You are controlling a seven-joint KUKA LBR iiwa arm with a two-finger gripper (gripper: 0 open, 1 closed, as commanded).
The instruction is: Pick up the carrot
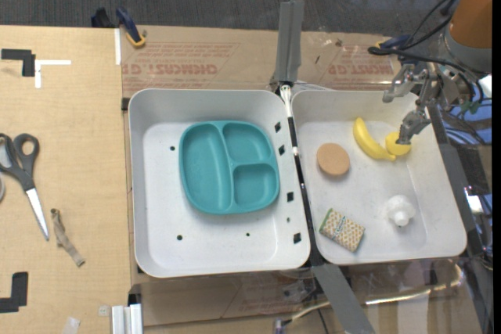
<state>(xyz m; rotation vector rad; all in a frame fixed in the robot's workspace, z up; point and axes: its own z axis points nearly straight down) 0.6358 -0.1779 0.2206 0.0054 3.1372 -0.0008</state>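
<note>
The gripper (409, 129) hangs over the back right part of the right bin (438, 242), with its tip just at the right end of a yellow banana (369, 141). Nothing is visibly held in it. A round tan-orange disc (333, 159) lies left of the banana, nearer the bin's left wall. None of the items in the right bin has a clear carrot shape.
A patterned packet (342, 229) and a small white object (400, 211) lie in the front of the right bin. A teal divided plate (230, 166) sits in the left bin (149, 231). Scissors (25, 176) lie on the bench at far left. Cables trail behind the arm (474, 12).
</note>
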